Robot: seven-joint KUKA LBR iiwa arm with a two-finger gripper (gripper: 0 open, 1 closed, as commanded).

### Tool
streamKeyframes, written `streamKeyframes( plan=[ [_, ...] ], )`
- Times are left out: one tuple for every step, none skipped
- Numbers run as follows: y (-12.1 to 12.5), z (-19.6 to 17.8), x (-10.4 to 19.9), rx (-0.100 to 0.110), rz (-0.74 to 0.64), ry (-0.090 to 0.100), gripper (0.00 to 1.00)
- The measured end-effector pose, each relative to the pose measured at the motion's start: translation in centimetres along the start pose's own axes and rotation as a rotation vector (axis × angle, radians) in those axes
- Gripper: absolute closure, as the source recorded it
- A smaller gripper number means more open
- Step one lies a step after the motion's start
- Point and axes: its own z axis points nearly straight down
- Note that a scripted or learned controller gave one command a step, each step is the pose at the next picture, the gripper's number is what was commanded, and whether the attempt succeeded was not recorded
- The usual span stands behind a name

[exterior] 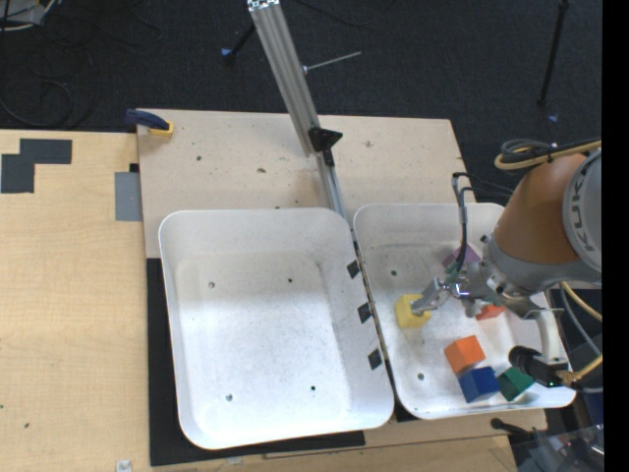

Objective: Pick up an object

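Dark carpet surrounds the desk [246,155] with 2 white bins; in the right bin [413,234] the jaws [425,306] touch a yellow block [408,312]. I cannot tell whether they are clamped. It looks small, light, stiff and smooth: best gripped across opposite flat sides.

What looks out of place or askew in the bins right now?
Nothing looks spilled or damaged. All the objects sit in the right bin: a yellow block by the gripper, an orange block, a blue block and a green block clustered near its front corner. A purple piece is partly hidden behind the arm.
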Motion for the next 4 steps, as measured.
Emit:
streamKeyframes(
  plan=[
    [0.5, 0.1, -0.2, -0.016, -0.002, -0.007, 0.00],
    [0.5, -0.9, -0.4, -0.019, 0.007, -0.006, 1.00],
    [0.4, -5.3, -1.1, -0.002, 0.001, -0.006, 1.00],
    [1.0, -11.5, -1.2, -0.005, -0.002, -0.006, 1.00]
  ],
)
